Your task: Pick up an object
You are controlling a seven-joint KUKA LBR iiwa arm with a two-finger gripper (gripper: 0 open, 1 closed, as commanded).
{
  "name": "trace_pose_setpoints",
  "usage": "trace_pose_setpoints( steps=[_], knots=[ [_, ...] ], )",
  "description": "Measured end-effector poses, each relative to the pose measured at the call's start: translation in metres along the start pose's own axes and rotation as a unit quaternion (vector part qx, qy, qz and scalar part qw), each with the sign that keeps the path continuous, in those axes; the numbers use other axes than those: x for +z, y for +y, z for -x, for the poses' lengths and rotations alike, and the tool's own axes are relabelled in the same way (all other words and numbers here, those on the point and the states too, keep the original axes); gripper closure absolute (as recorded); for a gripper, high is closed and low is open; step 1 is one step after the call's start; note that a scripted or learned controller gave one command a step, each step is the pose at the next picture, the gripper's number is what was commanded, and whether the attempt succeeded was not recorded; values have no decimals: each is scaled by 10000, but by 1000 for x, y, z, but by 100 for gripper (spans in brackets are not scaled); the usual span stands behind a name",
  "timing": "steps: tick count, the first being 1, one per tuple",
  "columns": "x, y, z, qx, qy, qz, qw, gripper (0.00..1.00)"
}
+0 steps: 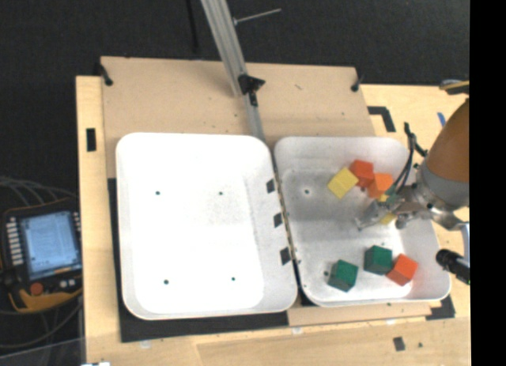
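The right bin point(316, 198) holds several small blocks. A yellow block point(342, 183) lies near its middle top, with an orange block point(363, 171) and a lighter orange one point(382, 183) just right of it. Two green blocks point(343, 275) point(378, 259) and an orange-red block point(403, 269) lie along the bin's front. My gripper point(382, 216) reaches in from the right, low over the bin, just below the orange blocks. A bit of yellow shows by its fingers. Whether anything sits between them is too small to tell.
The left bin point(198, 222) stands beside the right one on the wooden bench. A metal pole point(225, 32) slants up from behind the bins. A handheld controller with a lit screen point(43, 250) lies off the bench at the left.
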State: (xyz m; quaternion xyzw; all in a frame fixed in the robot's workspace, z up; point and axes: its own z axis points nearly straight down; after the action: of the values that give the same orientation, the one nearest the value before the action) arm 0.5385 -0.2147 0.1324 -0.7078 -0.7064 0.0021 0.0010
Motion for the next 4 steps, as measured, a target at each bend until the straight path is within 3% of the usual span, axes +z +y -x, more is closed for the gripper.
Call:
trace_pose_setpoints(
  steps=[1, 3, 4],
  knots=[
    [-14, 3, 0, 19, 2, 53, 10000, 100],
    [-111, 9, -2, -29, -7, 62, 10000, 100],
    [-118, 24, -48, -49, 8, 44, 10000, 100]
  ],
)
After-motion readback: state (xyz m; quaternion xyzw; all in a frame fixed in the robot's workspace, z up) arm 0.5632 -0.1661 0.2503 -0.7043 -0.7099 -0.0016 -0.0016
